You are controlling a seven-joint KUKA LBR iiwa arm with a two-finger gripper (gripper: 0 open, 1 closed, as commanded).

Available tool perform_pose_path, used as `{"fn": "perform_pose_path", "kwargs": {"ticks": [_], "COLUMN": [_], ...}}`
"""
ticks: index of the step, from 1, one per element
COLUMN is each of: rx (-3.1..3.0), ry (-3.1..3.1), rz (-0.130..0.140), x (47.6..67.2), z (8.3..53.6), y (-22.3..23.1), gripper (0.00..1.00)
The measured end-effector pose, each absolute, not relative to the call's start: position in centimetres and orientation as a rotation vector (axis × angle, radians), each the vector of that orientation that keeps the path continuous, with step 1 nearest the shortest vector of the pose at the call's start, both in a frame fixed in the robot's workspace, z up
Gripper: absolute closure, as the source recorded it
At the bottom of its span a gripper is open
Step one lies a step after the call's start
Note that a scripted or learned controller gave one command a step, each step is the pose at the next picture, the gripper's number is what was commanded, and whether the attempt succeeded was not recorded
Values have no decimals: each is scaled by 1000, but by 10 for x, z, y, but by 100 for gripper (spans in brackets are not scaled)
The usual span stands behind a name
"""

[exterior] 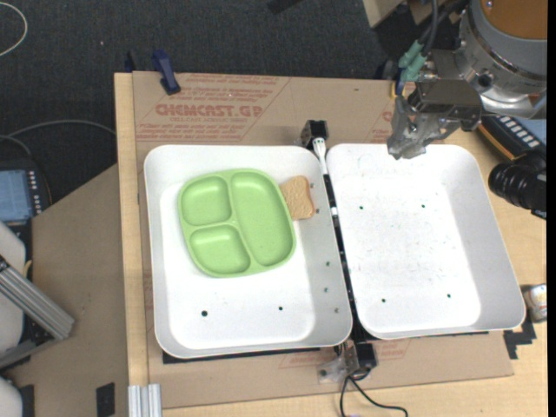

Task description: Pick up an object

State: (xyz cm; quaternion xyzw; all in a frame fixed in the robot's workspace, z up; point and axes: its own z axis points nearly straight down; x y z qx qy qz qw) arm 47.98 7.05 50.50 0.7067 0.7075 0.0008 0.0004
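A green divided plate (pixel 236 222) lies in the left bin (pixel 243 320), toward its back. A tan cracker-like piece (pixel 299 197) rests against the plate's right rim. My gripper (pixel 405 145) hangs over the back edge of the right bin (pixel 434 302), far from both objects. Nothing shows between its fingers.
The two white bins sit on a cardboard sheet (pixel 208 102). A black clamp (pixel 314 132) stands at the back between the bins, and a blue clip (pixel 165 71) lies at the sheet's back left corner. Cables run at the front edge.
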Motion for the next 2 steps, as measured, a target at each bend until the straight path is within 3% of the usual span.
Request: {"fn": "perform_pose_path", "kwargs": {"ticks": [1, 2], "rx": [2231, 2216], "ry": [2221, 2224], "rz": [-15, 6], "x": [478, 480], "z": [407, 438], "y": [41, 73], "gripper": [100, 100]}}
